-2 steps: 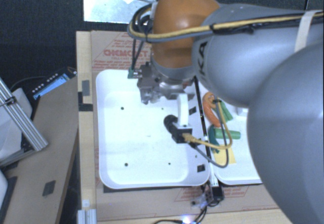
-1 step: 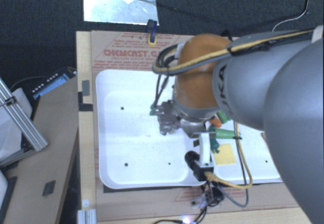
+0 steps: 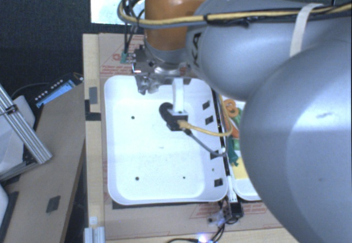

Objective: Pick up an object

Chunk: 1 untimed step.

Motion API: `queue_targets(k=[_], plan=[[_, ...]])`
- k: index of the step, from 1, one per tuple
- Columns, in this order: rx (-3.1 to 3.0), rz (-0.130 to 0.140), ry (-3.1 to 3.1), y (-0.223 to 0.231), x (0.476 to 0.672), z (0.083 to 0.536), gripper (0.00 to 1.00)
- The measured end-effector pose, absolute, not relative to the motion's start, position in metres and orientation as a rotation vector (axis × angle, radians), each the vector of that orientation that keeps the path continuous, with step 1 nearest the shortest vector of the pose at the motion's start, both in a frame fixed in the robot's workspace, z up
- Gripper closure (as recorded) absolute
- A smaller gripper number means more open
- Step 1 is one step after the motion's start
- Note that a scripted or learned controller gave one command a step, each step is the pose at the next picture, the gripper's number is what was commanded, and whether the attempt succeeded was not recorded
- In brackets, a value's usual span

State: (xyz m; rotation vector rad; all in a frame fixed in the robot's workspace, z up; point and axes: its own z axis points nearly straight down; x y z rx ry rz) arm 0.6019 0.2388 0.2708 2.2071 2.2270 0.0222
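Over the left bin's [image 3: 154, 176] far end, hovers with end effector [image 3: 146, 85] low, opening impossible to tell; probably mid-transit, given the orange object [image 3: 231, 109] and green object [image 3: 235, 151] in the right bin [image 3: 247, 193].

Bright, even light; white bin [image 3: 159, 181] nearly blown out; near arm [image 3: 297, 126] soft, unfocused.

No text can be read; the red print [image 3: 116, 56] on the cardboard [image 3: 159, 215] is too blurred.
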Motion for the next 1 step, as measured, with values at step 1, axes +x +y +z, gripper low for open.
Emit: queue_targets(k=[1], plan=[[2.224, -0.014, 2.228, 0.2343, 0.533, 0.201, 1.0]])
